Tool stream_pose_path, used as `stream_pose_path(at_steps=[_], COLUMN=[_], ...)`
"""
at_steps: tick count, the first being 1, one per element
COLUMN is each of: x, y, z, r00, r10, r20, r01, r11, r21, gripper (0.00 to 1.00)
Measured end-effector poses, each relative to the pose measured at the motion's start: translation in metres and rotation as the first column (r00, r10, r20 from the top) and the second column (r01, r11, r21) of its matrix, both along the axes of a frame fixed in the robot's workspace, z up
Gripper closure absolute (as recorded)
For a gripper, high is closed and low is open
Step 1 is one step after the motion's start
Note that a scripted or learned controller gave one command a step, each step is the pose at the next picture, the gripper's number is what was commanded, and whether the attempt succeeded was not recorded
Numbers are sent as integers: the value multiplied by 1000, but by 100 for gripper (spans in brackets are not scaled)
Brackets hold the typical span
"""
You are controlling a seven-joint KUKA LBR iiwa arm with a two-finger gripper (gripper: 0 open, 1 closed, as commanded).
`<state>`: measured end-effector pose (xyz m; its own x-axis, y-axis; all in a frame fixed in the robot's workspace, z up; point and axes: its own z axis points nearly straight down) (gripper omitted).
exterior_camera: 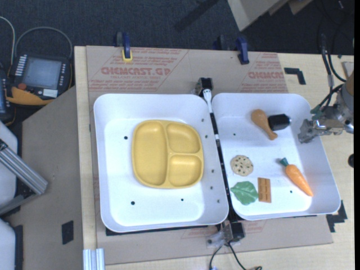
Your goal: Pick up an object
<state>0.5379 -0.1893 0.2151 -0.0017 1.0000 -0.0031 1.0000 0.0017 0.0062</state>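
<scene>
Cardboard-topped bench, two white bins. Left bin [107, 151] holds yellow divided tray [167, 153]. Right bin [320, 167]: drumstick [263, 122] and black block [278, 120] at 12 o'clock, carrot [296, 176] at 4, cookie [242, 165], leaf [244, 192], wafer [264, 189] near 7. Gripper [311, 129] at bin's 2 o'clock rim; claw width unreadable, nothing visibly between. Pick not yet made; every object lies in bin.

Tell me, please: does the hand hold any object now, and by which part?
Nothing is held. The hand sits at the right bin's right edge, with no object between its fingers; the drumstick and carrot lie apart from it.
</scene>
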Motion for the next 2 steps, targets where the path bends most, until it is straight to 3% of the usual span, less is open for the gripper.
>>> stream_pose_path(at_steps=[1, 2], x=[1, 3], y=[0, 52], z=[11, 0], r00=[1000, 1000], r10=[0, 3], r20=[-2, -9], r01=[0, -3], r11=[1000, 1000], r21=[1, 5], gripper=[100, 100])
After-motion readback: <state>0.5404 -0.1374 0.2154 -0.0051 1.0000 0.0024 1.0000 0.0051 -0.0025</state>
